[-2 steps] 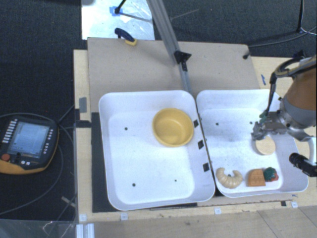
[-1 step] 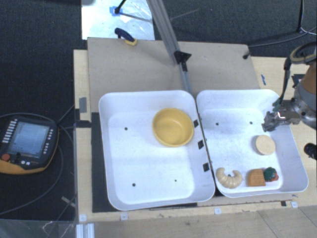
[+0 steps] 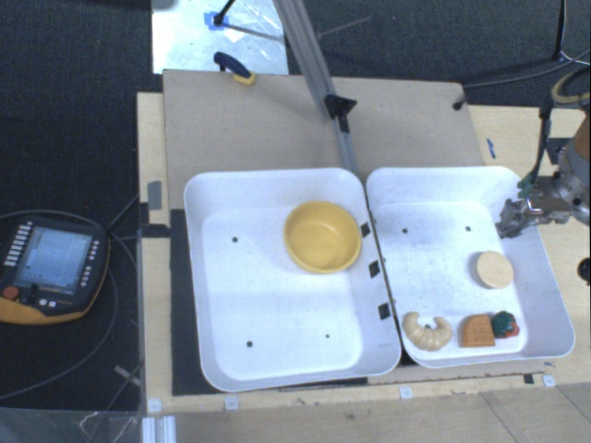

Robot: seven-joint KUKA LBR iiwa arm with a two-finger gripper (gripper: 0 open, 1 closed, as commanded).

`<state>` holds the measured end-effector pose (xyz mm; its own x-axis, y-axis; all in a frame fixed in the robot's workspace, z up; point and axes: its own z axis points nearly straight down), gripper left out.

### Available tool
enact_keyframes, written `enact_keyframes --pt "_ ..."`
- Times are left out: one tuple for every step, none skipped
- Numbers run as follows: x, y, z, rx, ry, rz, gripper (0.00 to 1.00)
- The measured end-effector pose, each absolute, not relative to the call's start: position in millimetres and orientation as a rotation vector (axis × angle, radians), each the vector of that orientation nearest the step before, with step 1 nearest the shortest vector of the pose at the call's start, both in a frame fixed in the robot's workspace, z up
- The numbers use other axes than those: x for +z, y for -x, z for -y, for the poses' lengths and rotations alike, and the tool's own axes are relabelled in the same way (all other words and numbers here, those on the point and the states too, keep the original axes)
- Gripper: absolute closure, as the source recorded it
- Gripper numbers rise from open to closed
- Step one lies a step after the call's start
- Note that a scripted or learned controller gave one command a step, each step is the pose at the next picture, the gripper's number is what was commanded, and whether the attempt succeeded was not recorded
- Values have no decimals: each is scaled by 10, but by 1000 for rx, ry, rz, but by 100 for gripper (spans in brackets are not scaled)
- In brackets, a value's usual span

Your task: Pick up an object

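Observation:
My gripper [image 3: 511, 221] hangs over the right rim of the right bin [image 3: 434, 197], with nothing visibly in it. A round tan disc [image 3: 494, 269] lies just below it on the bin floor. Along the bin's front edge sit a pale croissant-shaped piece [image 3: 428, 330], an orange-brown block [image 3: 476, 330] and a small green and red item [image 3: 503, 323]. A yellow bowl [image 3: 321, 236] rests in the left bin [image 3: 231, 340], near its back right.
A grey pole [image 3: 309, 49] slants down to the seam between the bins at the back. A teach pendant [image 3: 48, 266] lies on the floor at the far left. Black clips [image 3: 377, 268] mark the seam.

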<state>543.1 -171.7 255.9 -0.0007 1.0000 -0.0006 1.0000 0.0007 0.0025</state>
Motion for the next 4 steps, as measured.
enact_keyframes --pt "2468 -5702 1216 2 -2216 -2227 100" --pt "2442 -5778 676 1 -2216 -2226 100" --pt "2500 -6002 223 3 -2216 -2227 100" --pt "2536 -6191 -239 3 -2217 -2225 100"
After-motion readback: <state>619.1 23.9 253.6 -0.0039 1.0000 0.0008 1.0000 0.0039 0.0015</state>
